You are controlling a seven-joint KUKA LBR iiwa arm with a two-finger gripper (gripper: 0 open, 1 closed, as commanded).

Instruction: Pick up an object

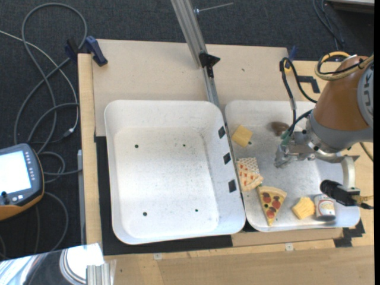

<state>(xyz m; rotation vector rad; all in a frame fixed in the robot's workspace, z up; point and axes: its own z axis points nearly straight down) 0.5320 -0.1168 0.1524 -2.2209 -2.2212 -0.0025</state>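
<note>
Arm reaching in from the right, gripper (285, 157) low over right bin (261, 113) — finger state unclear

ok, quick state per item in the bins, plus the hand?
hand: low in the right bin, nothing seen between its fingers
yellow cheese block: lying loose near the bin's left wall
waffle piece: flat on the floor
pizza slice: flat, tip toward the front rim
small cheese wedge: loose beside the can
left bin: upright
</note>
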